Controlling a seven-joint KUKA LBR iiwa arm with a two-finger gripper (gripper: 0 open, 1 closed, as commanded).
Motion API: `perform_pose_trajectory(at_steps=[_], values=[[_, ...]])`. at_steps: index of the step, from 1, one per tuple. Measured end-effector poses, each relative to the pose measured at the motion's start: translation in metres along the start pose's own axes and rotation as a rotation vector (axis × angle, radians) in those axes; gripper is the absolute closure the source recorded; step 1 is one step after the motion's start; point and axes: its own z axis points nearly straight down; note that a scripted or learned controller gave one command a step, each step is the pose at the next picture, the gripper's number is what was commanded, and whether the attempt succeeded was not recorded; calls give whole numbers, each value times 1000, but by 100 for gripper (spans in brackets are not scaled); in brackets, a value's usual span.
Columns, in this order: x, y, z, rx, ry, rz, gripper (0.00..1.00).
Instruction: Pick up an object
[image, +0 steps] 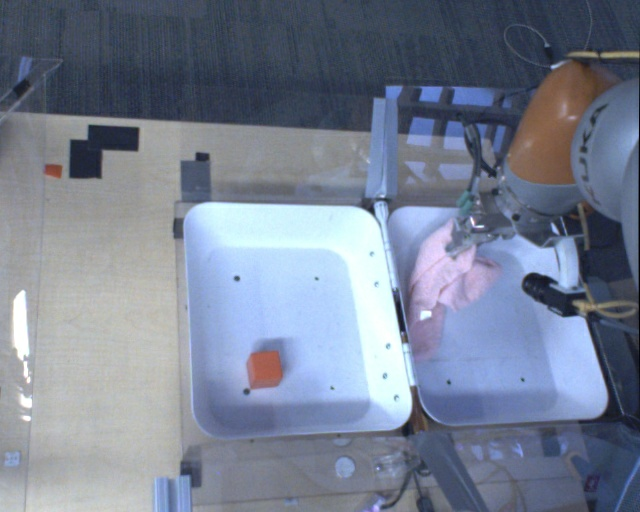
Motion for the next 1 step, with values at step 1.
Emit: perform_pose_trajectory(at_steps=[1], values=[[49, 44, 1, 2, 1, -60, 100]])
